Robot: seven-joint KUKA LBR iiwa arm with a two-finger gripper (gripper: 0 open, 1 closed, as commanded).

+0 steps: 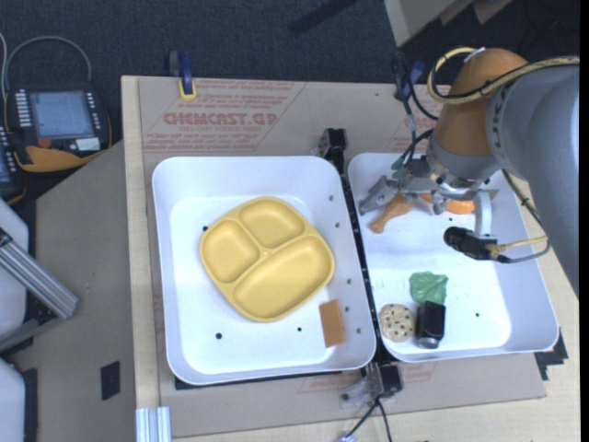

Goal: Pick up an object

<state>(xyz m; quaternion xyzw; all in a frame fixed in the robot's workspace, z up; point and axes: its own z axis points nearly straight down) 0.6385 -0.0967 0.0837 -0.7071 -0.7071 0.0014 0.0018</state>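
Camera view: the pincer (391, 201) is low over the far left corner of the right bin (515, 334), at the reaching step.
Its grey fingers (375, 194) look spread, with an orange stick-like piece (394, 211) lying at their tips; I cannot tell whether it is gripped, so I judge nothing lifted yet. Next it must close squarely on that piece and rise without dragging it against the bin wall. Counted in the right bin: one orange piece, one green crumpled thing (429, 286), one speckled cookie (397, 320), one black block (430, 324). The left bin (175, 247) holds one yellow divided plate (267, 258) and one brown cracker (331, 323) near its front right corner.
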